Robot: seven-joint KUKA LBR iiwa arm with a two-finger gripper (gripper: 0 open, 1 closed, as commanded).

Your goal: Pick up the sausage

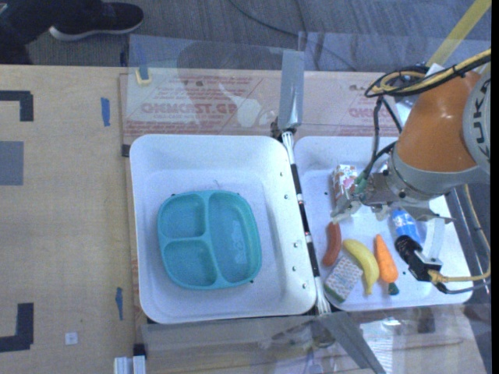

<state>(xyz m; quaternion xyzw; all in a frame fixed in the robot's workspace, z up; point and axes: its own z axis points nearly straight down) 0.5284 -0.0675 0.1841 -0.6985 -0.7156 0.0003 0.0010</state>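
The sausage (333,242), a short reddish-brown link, lies near the left wall of the right bin (312,158), pointing roughly up and down the view. My gripper (349,204) hangs over the same bin, just above and right of the sausage's upper end, beneath the orange band of the arm (437,135). Nothing shows in the gripper, and the sausage rests on the bin floor apart from it.
Beside the sausage lie a yellow banana (360,262), an orange carrot (384,259), a grey mesh pad (341,277), a small blue bottle (404,224) and a printed packet (341,180). The left bin (148,162) holds a teal divided plate (209,240).
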